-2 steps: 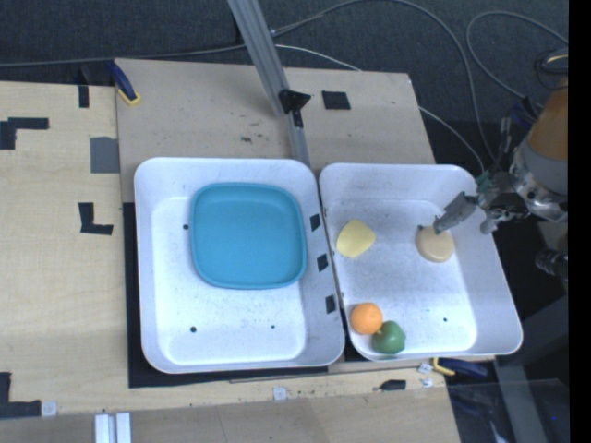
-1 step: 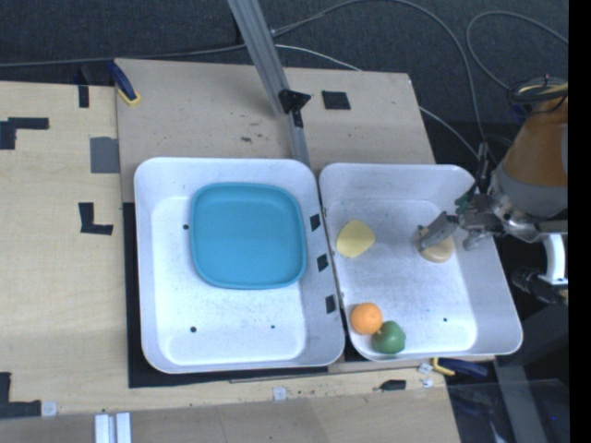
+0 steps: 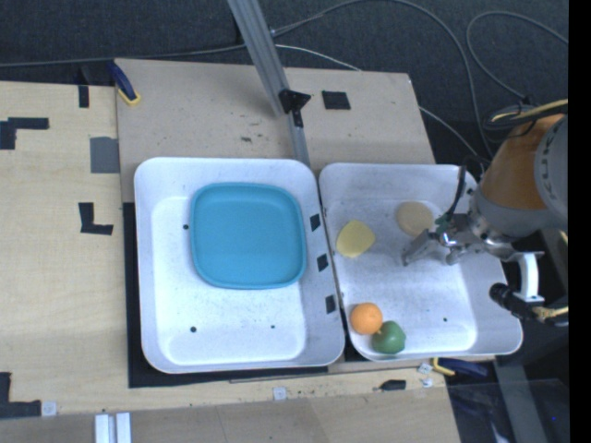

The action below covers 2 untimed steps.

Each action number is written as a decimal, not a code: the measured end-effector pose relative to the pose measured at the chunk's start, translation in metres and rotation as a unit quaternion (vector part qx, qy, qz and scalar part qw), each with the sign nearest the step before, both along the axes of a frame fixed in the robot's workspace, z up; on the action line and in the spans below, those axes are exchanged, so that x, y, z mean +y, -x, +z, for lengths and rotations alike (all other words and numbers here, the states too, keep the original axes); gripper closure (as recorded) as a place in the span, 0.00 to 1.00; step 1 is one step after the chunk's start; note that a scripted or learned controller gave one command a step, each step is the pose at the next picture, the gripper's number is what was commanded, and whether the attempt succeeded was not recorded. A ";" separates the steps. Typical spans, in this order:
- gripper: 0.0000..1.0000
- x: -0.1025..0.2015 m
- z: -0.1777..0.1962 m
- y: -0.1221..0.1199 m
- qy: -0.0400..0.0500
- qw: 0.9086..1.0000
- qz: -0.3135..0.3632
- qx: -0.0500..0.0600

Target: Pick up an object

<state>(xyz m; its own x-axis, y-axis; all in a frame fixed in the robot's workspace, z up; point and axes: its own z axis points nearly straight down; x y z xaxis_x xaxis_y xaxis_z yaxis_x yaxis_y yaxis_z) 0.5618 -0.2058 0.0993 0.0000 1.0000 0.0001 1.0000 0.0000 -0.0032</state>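
Note:
My gripper (image 3: pixel 428 253) hangs low over the middle of the right bin (image 3: pixel 462 303), reaching in from the right. Its fingers stand open with nothing between them. A tan rounded object (image 3: pixel 415 217) lies just behind the gripper, close to the left fingertip. A pale yellow object (image 3: pixel 355 238) rests to the gripper's left, near the bin's left wall. An orange ball (image 3: pixel 367 317) and a green object (image 3: pixel 389 337) sit touching each other in the bin's front left corner.
The left bin (image 3: pixel 166 321) holds a large blue square plate (image 3: pixel 247 235). A grey metal pole (image 3: pixel 268 58) runs from the top down to the gap between the bins. Cables (image 3: pixel 462 72) trail across the dark floor at the back right.

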 end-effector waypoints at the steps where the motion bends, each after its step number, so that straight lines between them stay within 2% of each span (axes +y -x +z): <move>1: 0.00 0.000 -0.010 0.000 0.001 1.000 0.000 -0.002; 2: 1.00 -0.001 0.002 -0.001 0.001 1.000 0.000 -0.003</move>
<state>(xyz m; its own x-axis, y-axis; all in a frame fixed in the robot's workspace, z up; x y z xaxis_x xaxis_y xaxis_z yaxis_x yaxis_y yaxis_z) 0.5629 -0.2063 0.1009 -0.0006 1.0000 -0.0023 1.0000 0.0006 0.0034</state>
